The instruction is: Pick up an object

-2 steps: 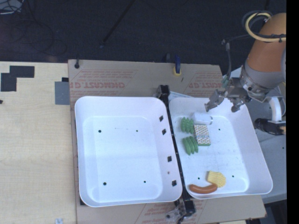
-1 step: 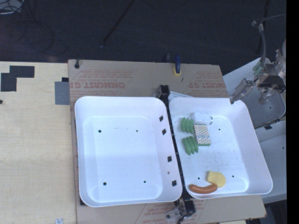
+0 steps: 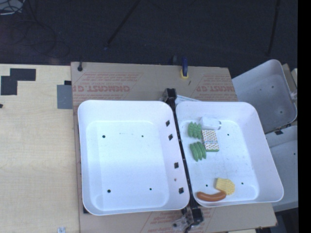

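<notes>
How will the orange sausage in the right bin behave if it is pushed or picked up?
The sausage looks long and rounded, so it may roll sideways when pushed. It seems small, probably light. It lies near the bin wall and close to the yellow piece, which may crowd a grasp.

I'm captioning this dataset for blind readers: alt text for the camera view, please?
Two shallow white bins sit side by side; the right bin holds two green pieces, a patterned block, a yellow piece and an orange sausage-shaped toy.

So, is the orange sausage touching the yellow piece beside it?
Cannot tell. In the camera view the orange sausage and the yellow piece meet at their edges, with no plain gap or contact.
</notes>
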You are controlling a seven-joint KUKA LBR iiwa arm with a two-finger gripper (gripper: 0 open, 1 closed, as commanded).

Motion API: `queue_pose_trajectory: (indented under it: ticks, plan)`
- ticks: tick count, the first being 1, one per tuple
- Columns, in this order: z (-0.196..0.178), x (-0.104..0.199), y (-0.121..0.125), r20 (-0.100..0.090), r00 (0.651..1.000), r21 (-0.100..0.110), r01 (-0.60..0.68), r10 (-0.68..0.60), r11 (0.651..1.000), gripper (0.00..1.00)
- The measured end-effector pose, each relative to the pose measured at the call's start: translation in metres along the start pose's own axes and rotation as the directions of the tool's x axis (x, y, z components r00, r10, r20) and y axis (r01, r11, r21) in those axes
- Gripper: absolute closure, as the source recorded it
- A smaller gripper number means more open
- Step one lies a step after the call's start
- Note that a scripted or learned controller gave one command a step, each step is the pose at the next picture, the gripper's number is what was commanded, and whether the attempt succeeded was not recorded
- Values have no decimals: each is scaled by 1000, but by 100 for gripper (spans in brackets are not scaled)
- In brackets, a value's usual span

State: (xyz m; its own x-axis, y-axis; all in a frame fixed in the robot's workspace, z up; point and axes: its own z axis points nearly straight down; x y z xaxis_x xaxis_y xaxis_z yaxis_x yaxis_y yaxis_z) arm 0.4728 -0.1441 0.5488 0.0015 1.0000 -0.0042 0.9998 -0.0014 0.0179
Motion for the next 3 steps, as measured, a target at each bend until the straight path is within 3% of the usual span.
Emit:
queue_pose_trajectory:
  ticks: [1, 2, 3]
  plan:
    - [1, 3, 4, -3, 1000, 22, 9, -9, 1000, 100]
    - [-8, 4, 5, -4, 1000, 24, 16, -15, 1000, 100]
    - [143, 24, 15, -8, 1000, 36, 2, -2, 999, 100]
